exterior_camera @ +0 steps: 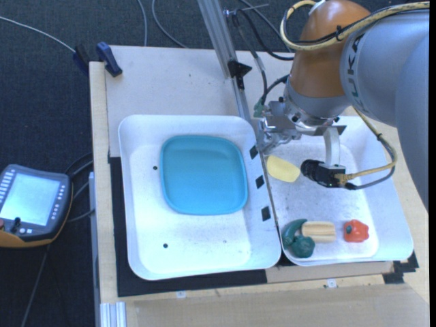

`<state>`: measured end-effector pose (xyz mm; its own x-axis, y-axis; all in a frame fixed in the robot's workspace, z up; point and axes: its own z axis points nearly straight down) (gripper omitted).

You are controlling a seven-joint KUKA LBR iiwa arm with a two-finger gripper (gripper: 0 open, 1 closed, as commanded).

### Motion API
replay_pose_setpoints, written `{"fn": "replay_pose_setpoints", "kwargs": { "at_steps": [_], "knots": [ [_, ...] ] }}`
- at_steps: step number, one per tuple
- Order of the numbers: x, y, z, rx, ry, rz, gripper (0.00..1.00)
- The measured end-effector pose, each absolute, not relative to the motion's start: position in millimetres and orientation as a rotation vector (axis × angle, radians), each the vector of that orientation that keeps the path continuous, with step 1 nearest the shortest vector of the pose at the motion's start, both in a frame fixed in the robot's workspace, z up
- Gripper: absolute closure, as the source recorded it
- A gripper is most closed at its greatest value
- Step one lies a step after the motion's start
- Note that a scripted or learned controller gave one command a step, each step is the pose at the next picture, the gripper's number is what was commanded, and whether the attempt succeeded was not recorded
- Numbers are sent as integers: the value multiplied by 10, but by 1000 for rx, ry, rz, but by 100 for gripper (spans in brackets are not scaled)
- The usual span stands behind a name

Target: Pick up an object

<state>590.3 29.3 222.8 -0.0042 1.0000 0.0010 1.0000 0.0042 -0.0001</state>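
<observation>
Green toy (298, 238) at right bin's (388, 203) front edge, fingers (272, 136) just above yellow piece (283, 169), their opening hard to tell.

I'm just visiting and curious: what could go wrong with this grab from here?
The gripper hangs right by the wall between the bins, so it might bump it. The yellow piece lies close to that wall and could slide away. The green toy, wooden block and red toy crowd the near edge.
</observation>
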Motion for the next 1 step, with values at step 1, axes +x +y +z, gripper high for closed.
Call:
{"fn": "replay_pose_setpoints", "kwargs": {
  "at_steps": [1],
  "knots": [
    [5739,805,2187,-2216,-2226,-1,100]
  ]
}}
